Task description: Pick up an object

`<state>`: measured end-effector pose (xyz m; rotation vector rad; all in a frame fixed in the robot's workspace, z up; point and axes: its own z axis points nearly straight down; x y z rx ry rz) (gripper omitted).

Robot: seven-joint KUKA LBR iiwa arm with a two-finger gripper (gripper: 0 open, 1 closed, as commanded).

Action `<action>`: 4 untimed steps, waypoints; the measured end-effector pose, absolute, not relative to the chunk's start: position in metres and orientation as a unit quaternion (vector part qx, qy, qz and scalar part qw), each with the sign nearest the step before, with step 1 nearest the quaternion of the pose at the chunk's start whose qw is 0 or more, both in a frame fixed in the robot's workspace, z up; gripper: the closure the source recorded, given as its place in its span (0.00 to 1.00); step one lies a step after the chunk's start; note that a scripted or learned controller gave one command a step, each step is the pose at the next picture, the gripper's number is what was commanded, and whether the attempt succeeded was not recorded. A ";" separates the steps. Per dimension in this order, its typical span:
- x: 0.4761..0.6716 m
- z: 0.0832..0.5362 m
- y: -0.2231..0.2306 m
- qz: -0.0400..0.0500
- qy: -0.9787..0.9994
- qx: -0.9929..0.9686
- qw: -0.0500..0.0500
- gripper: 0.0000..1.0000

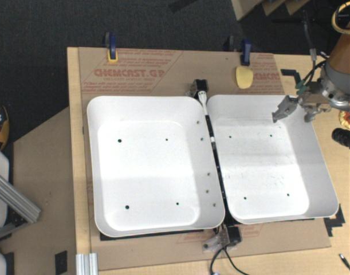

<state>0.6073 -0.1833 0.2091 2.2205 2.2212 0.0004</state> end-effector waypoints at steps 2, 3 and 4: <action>0.638 0.374 -0.165 0.005 0.709 0.705 0.009 1.00; 0.667 0.297 -0.089 -0.001 0.710 0.704 -0.003 1.00; 0.666 0.249 0.006 -0.001 0.711 0.704 -0.004 1.00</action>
